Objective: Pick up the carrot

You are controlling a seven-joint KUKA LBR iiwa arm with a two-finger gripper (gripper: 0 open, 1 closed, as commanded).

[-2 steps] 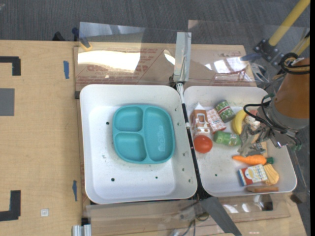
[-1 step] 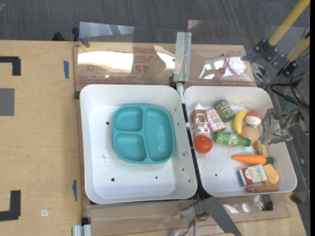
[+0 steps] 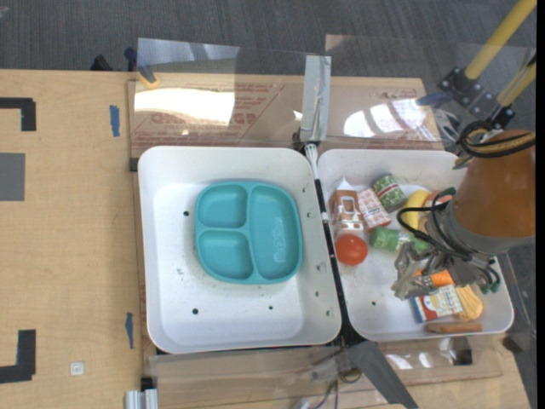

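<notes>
A small orange piece that looks like the carrot point(image 3: 441, 278) lies in the right bin point(image 3: 375, 309), mostly covered by the arm's wrist. My gripper point(image 3: 415, 273) is low inside that bin, right beside or over the orange piece. I cannot tell whether it touches it. The grey arm with its orange band point(image 3: 502, 194) comes in from the right and hides the bin's right side.
The right bin also holds a red tomato point(image 3: 351, 249), a brown packet point(image 3: 345, 207), a pink packet point(image 3: 372, 207), a green can point(image 3: 390, 190), a yellow fruit point(image 3: 415, 207), a blue-and-yellow carton point(image 3: 449, 302) and a brownish stick point(image 3: 454, 326). In the left bin point(image 3: 162, 254) sits a teal divided plate point(image 3: 249, 231).
</notes>
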